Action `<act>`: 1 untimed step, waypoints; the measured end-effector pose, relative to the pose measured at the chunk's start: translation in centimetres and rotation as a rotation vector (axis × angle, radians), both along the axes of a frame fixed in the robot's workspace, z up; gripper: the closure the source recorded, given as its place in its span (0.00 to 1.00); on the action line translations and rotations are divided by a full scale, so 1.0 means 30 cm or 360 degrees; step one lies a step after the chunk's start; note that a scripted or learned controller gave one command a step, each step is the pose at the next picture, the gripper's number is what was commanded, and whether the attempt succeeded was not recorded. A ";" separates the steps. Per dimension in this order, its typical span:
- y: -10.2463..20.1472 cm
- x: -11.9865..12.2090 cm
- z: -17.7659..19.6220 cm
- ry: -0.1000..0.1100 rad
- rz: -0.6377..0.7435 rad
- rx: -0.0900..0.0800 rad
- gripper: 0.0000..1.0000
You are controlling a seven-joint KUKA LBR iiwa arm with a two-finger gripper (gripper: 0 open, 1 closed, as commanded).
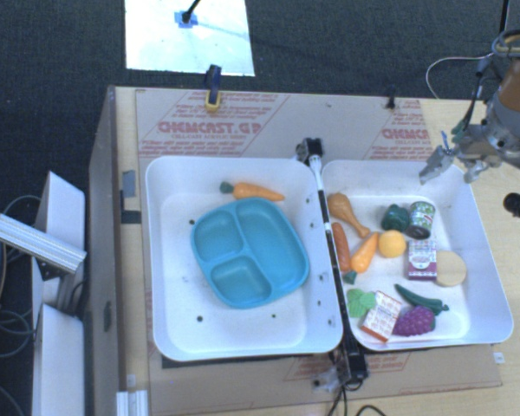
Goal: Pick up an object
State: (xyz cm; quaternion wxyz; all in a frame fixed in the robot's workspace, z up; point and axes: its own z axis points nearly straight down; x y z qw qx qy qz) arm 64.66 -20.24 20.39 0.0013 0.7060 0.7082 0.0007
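Note:
My gripper point(451, 169) hangs open over the far edge of the right bin point(488, 258), with nothing between its fingers. Below it in that bin lie a tan drumstick point(347, 211), a dark green can point(412, 217), a yellow lemon point(392, 243), two orange carrots point(362, 251), a small pink-and-white box point(421, 259), a pale round biscuit point(451, 269), purple grapes point(414, 321), a green pepper point(419, 299) and a red-and-white carton point(380, 314). The can is the nearest item to the gripper, a little toward the front left of it.
The left bin point(175, 319) holds a blue divided plate point(248, 251) and another carrot point(253, 191) at its far side. A black divider clamp point(310, 151) sits where the bins meet. The grey arm with its orange band point(513, 94) comes in at the upper right.

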 end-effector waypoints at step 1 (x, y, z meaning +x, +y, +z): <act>0.205 -0.122 -0.226 0.0005 0.0002 0.0003 0.00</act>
